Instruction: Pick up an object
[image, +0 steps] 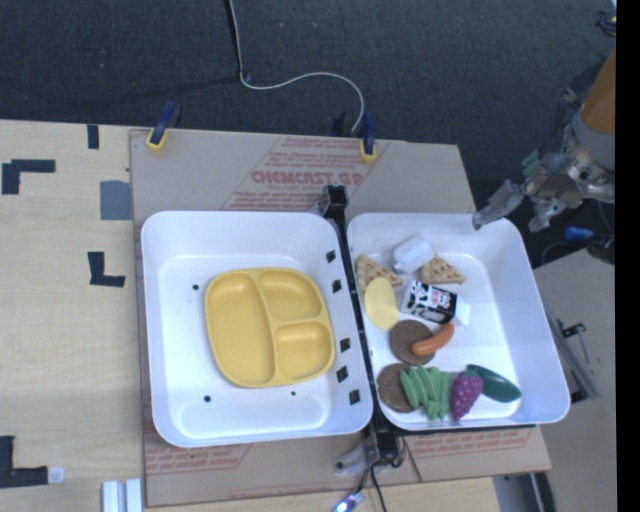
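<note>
While the gripper (497, 212) hangs just past the upper right corner of the right bin (530, 330), its fingers are too blurred for me to tell how they stand, and nothing shows between them. Inside that bin lie toy foods: a milk carton (430, 301) near the middle, a yellow piece (380, 303) left of it, a sausage (432, 343) below it, and purple grapes (465, 393) lower still. Left of that bin, the left bin (170, 300) holds a yellow divided plate (268, 326).
</note>
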